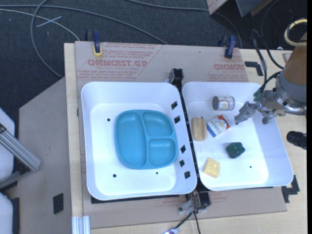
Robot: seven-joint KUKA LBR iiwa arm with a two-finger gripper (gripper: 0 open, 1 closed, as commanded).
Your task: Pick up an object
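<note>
The right bin (273,172) holds several small objects. A small silver can (223,103) lies on its side near the back. In front of it are a blue, white and red carton (218,126) and a tan block (198,128). A dark green lump (235,150) and a yellow wedge (212,167) sit nearer the front. My gripper (254,115) hangs over the right bin's back right part, to the right of the can and carton. Its two fingers are spread open with nothing between them.
The left bin (92,130) holds a blue divided plate (146,138). A black divider (181,130) runs between the bins. Clamps (97,44) grip the board at the back, and cables trail on the floor behind it.
</note>
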